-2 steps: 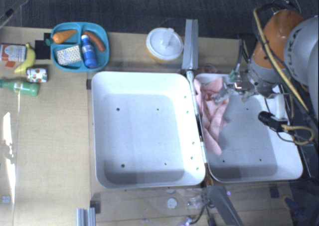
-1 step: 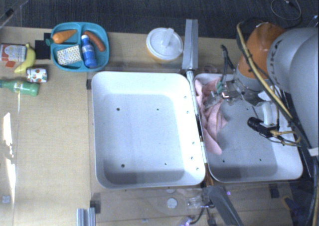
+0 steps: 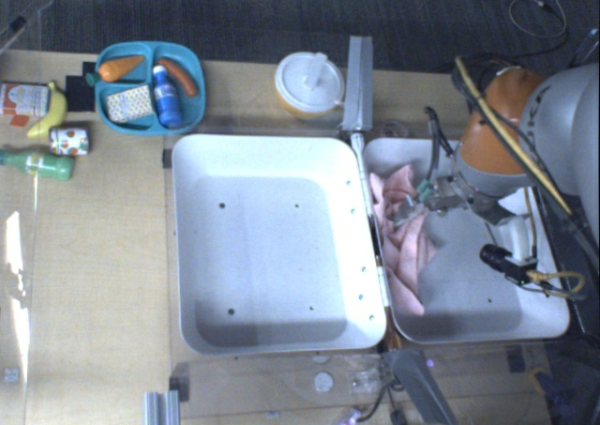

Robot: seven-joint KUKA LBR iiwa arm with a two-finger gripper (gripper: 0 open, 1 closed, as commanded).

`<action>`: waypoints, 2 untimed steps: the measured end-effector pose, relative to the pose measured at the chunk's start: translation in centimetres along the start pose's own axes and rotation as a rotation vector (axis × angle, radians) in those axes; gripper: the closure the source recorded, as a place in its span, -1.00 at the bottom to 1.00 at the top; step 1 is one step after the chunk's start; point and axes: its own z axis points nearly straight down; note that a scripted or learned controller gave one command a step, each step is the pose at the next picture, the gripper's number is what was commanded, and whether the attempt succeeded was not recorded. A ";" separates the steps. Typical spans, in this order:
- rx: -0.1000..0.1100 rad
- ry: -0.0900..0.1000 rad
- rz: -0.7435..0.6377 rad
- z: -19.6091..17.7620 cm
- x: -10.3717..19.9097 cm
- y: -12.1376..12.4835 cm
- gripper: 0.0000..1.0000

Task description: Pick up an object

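Note:
A crumpled pink cloth lies along the left side of the right white bin, running from its back wall toward the front. My gripper reaches in from the right and sits low over the upper part of the cloth, seemingly touching its folds. The grey arm with its orange band hangs over the bin's back right corner and hides that part of it.
The left white bin stands beside the right one, with a metal divider post behind them. A white lidded cup and a blue tray of toy food sit at the back. A banana, a small can and a green bottle lie far left.

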 end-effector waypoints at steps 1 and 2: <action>-0.006 0.001 -0.002 -1.2 0.2 0.3 1.00; 0.012 0.003 -0.043 -13.5 1.9 2.3 1.00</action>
